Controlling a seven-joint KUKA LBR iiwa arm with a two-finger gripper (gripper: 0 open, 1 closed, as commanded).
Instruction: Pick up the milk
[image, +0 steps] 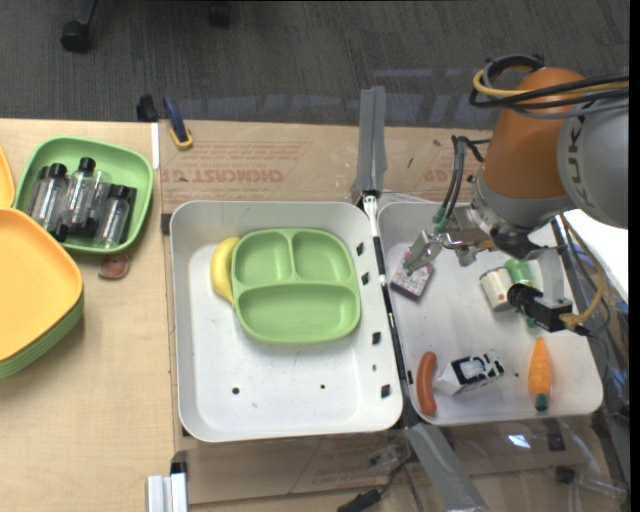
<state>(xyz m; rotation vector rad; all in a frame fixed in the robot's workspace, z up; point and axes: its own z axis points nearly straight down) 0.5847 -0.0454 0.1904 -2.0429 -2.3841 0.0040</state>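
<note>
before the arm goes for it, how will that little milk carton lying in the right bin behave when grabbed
The milk carton lies on its side in the right bin, so it probably won't tip further. Its boxy shape suggests it would slide rather than roll. It looks small and likely light; a push might nudge it against the sausage beside it.

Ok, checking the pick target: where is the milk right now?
The milk carton lies in the right bin, near its front edge, between the red sausage on its left and the carrot on its right.
</note>
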